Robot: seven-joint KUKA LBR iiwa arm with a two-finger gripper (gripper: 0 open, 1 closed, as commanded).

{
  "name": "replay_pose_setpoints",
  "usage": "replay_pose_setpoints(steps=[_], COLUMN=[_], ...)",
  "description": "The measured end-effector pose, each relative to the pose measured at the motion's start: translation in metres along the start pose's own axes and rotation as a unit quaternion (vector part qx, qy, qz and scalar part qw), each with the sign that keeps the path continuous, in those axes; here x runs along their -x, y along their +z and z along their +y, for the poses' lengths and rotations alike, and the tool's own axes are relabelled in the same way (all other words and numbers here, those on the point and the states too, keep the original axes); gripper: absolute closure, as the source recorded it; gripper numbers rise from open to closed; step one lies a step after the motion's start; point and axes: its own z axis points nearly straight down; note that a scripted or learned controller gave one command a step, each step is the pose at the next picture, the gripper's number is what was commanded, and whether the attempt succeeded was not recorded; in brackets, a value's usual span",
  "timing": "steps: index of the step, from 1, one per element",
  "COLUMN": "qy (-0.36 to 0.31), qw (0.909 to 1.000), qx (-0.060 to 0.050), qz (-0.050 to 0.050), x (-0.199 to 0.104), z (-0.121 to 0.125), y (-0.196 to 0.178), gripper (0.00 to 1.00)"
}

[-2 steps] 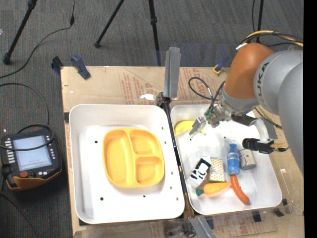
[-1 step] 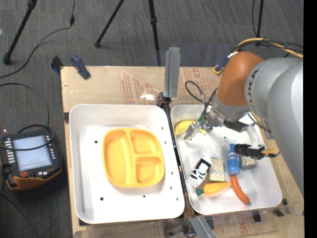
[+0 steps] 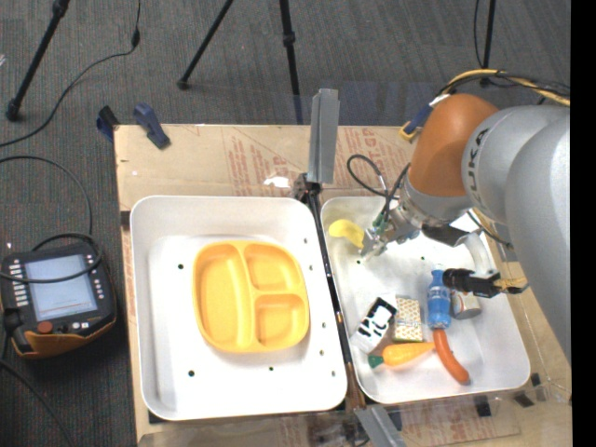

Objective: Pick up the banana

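Even, soft overhead light; slight blur

The arm [image 3: 521,170] has a smooth, rounded housing in light grey with a satin finish. A glossy orange band [image 3: 452,147] wraps the section above the wrist and bulges into a dome-like shape. Dark lettering runs along the grey casing beside the band. Yellow and black cables [image 3: 494,77] run over the top of the orange section. A thin black cable [image 3: 365,170] loops near the small metallic gripper [image 3: 377,236].
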Motion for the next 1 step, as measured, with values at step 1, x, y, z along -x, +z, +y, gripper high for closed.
replay_pose_setpoints(steps=[1], qy=[0.139], qw=[0.9904], qx=[0.002], qz=[-0.002], x=[-0.0297], z=[0.0103], y=[-0.0937], gripper=[1.0])
